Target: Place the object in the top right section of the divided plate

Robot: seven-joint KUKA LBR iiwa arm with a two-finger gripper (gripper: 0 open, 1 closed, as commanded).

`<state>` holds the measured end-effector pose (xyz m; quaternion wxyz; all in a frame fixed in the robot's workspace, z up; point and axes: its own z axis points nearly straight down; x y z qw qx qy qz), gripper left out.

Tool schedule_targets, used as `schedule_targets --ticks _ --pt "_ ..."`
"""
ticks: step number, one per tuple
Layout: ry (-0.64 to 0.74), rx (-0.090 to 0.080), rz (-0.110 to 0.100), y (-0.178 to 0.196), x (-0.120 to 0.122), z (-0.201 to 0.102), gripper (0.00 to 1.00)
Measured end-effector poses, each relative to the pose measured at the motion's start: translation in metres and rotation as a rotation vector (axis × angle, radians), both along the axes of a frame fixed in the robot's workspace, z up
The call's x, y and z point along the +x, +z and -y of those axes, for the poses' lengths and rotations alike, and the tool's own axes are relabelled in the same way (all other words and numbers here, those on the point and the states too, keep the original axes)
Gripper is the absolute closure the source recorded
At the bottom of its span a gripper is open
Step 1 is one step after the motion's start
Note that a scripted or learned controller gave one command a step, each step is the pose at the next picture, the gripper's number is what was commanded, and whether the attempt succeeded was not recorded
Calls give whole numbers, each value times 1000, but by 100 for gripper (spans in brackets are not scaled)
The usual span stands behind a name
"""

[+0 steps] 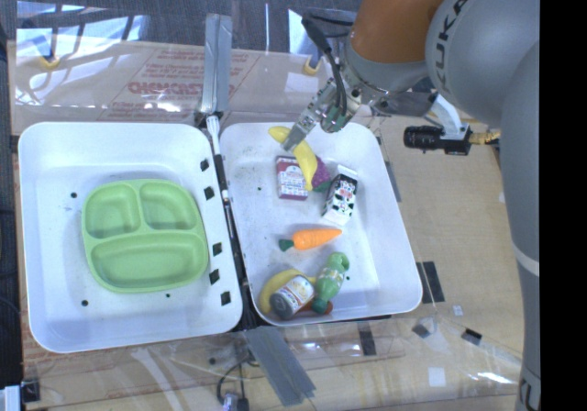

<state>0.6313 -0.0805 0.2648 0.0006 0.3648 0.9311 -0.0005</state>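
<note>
Arm: the grey arm (pixel 477 24) with its orange band comes in from the right and leans over the far edge of the right bin (pixel 390 216).

Fingers: the fingers (pixel 301 131) point down and to the left, their tips hanging just over the yellow banana piece (pixel 279 134) at the bin's far side. From where I stand I cannot tell whether they are parted or closed, and nothing shows between them.

Just below the fingers: a second yellow piece (pixel 305 161) lies slanted, with a small red carton (pixel 292 178) beside it to the left and something purple (pixel 321 178) to its right.

Below and right of the fingers: a black and white milk carton (pixel 339 197) lies tilted, touching the purple thing.

Further below: an orange carrot (pixel 314 238) lies across the middle of the bin.

Farthest from the fingers, near edge of the bin: a green bottle (pixel 330 277), a small jar with a red label (pixel 292 295) and another yellow banana (pixel 271 288) are bunched together.

Divided plate: the green divided plate (pixel 144 235) sits in the left bin (pixel 46 180), well to the left of and below the fingers. Its top right section (pixel 170 207) has nothing in it.

Bench: both bins rest side by side on the bench (pixel 459 244).
</note>
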Motion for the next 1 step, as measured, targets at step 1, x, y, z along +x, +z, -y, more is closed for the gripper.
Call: schedule_targets --ticks 1 --pt "121 0 1 29 21 2 100"
